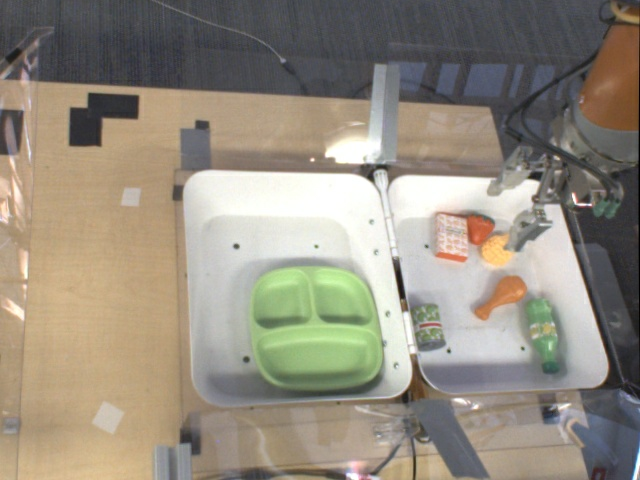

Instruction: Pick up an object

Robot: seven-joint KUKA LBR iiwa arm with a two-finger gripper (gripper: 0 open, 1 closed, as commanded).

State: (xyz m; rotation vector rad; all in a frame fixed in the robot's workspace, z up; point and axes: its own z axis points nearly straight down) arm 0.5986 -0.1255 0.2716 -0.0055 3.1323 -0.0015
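Pale desk (120, 298) is seen under two bins; in the right bin (590, 368), the gripper (520, 205) is held open, empty, above a yellow toy (496, 254) at 12 o'clock.

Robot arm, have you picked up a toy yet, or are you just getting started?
Not yet. The tool is up at the far side of the right bin, with nothing between its fingers. The drumstick, green bottle, can, small box and yellow piece all lie in the bin. Lowering, grabbing and lifting are left.
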